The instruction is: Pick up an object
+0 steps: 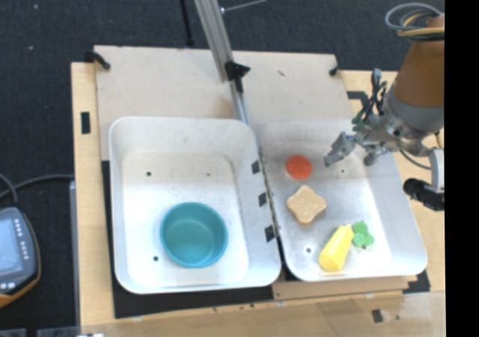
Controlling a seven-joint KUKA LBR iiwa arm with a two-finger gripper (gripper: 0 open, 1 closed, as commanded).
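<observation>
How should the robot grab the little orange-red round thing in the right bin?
Probably straight from above, closing across the middle of the orange-red round thing. It looks small and round, so any width should grip alike. It lies apart from the tan biscuit-shaped piece and the right bin wall, leaving room on both sides. The gripper hovers just to its right.

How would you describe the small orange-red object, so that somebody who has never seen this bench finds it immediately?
Look at the right-hand white bin, the one the arm reaches over. Near its upper left part lies the small orange-red round object, just above the tan biscuit-shaped piece. It is the only red item; the yellow piece with its green part lies lower, nearer the front edge.
</observation>
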